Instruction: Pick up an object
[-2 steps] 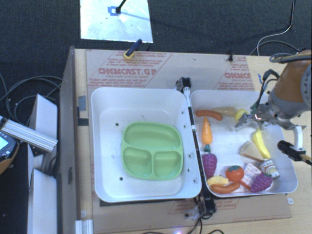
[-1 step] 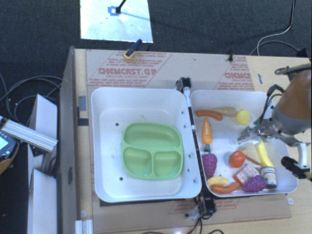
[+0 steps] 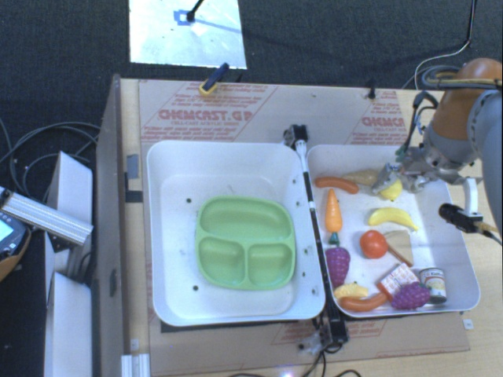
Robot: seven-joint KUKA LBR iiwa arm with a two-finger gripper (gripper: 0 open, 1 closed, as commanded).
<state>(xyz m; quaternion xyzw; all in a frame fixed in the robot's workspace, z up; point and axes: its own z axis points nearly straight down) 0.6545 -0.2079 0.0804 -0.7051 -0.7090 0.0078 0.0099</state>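
Bench, two white bins (image 3: pixel 169 234). My gripper (image 3: pixel 397 177) sits low over a yellow piece (image 3: pixel 392 189), upper right; finger state unclear. Grasp step; next, confirm hold before lifting.

Bench (image 3: pixel 236 104) with printed cardboard top, two white bins (image 3: pixel 169 171) side by side, touching

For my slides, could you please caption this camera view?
Gripper low over toy food in the right bin; green tray in the left bin.
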